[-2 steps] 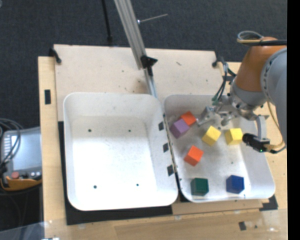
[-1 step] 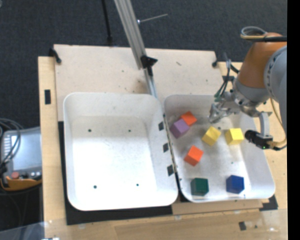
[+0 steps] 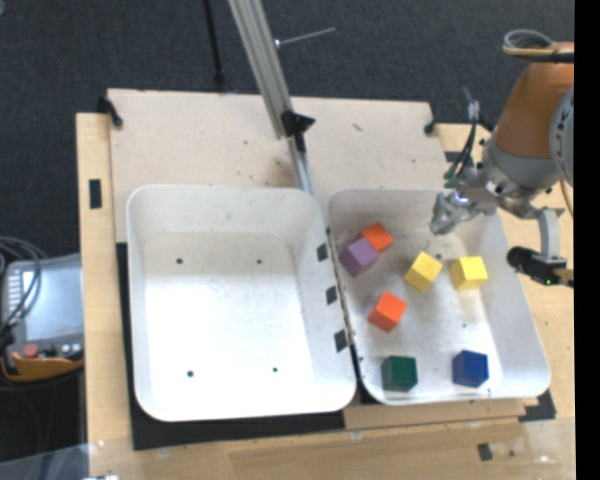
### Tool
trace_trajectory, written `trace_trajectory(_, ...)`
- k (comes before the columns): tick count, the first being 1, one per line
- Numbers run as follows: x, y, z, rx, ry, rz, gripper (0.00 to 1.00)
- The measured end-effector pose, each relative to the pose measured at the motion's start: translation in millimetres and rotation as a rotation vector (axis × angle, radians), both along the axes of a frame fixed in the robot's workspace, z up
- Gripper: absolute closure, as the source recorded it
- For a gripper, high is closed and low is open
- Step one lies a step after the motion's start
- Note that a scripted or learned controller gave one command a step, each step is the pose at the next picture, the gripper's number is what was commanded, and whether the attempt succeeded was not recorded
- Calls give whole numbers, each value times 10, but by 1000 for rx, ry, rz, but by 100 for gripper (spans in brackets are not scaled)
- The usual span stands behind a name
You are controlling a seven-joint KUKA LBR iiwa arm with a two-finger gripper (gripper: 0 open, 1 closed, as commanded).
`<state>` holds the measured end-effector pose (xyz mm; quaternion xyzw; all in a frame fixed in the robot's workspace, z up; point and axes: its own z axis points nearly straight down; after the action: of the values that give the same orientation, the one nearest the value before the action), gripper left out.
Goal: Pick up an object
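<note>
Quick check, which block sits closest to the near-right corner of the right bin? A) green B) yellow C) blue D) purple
C: the blue block lies by the near-right corner of the right bin, with the green block further left along the same near wall, and the purple block and the two yellow blocks further back.

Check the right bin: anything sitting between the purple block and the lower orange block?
Nothing. In the camera view, bare white bin floor separates the purple block from the lower orange block. The other orange block sits on the purple block's far side.
</note>
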<state>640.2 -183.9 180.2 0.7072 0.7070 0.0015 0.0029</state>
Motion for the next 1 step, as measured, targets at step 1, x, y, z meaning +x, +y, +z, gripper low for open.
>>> trace_trajectory(1, 14, -20, 553, -1, -2, 3, 100)
